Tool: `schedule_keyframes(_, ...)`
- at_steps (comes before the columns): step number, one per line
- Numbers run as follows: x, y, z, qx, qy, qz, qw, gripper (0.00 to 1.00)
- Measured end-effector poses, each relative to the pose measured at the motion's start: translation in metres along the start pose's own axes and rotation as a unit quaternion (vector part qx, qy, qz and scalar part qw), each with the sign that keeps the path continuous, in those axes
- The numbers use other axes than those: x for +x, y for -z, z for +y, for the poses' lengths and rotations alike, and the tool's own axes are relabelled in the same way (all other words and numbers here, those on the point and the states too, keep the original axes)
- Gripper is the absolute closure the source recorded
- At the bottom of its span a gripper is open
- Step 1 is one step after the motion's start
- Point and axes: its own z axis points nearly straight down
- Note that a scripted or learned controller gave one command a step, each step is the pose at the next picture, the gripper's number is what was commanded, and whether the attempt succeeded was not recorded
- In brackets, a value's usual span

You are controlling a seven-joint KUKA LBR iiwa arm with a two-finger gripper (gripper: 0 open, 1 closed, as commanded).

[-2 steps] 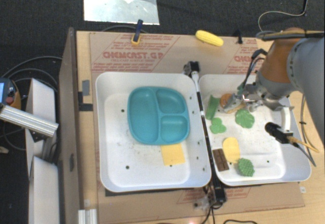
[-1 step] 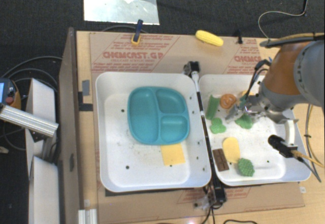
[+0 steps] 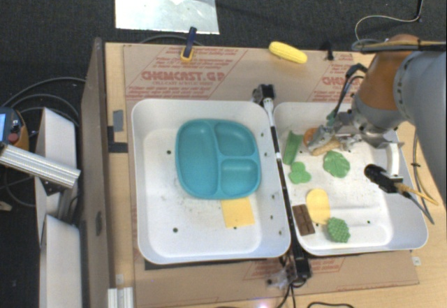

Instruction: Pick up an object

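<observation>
While the tool (image 3: 327,136) hangs low over the right bin (image 3: 412,226), its grip state impossible to tell, the nearest object is the tan piece (image 3: 323,148) just below it, lying roughly left-right.

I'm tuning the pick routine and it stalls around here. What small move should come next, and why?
Probably lower the tool a little onto the orange-tan piece beneath it in the right bin. It hovers at that piece, and nothing shows between its tips yet.
</observation>
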Motion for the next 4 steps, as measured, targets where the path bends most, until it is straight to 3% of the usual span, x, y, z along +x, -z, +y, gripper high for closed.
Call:
schedule_keyframes(1,0.024,0.0,0.042,0.002,0.0,0.001,1.0,0.0)
schedule_keyframes(2,0.003,-0.001,-0.061,0.007,-0.005,0.001,1.0,0.0)
schedule_keyframes(3,0.012,0.0,-0.013,0.0,0.0,0.0,1.0,0.0)
schedule_keyframes(4,0.045,0.001,0.043,-0.001,0.001,0.0,1.0,0.0)
